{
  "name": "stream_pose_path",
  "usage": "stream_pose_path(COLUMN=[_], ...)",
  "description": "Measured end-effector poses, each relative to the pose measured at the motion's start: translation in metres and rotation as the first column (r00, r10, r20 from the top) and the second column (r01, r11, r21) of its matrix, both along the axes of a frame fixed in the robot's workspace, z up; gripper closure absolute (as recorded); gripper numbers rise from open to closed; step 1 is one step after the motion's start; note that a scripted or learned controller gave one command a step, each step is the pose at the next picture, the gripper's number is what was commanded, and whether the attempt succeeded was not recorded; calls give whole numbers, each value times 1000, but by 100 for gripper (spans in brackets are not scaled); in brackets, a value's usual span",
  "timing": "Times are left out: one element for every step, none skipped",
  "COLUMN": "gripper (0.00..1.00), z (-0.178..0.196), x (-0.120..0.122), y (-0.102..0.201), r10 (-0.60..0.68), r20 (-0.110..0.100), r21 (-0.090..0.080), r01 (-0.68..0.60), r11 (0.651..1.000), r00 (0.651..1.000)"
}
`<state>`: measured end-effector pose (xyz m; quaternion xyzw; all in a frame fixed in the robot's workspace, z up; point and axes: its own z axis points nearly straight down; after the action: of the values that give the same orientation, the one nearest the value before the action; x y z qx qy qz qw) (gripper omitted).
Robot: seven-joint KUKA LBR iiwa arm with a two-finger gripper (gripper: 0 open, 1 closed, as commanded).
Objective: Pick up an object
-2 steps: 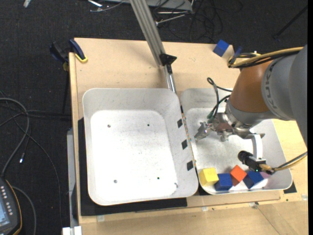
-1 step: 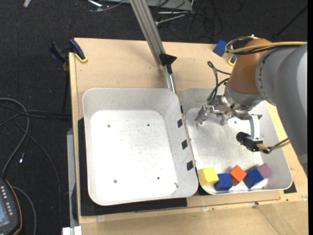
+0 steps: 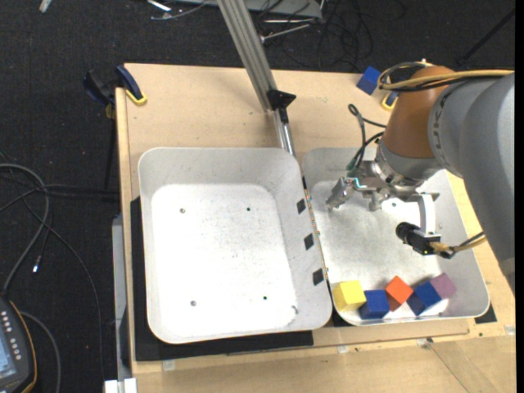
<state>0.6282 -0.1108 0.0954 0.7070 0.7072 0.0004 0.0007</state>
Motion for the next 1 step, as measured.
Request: stream_pose_path(gripper=[0], z=[1], x=[38], y=[-34], r10=[-1], r20=[4], r21=[-2], r01=[1], r11=[1000], r00=[1000])
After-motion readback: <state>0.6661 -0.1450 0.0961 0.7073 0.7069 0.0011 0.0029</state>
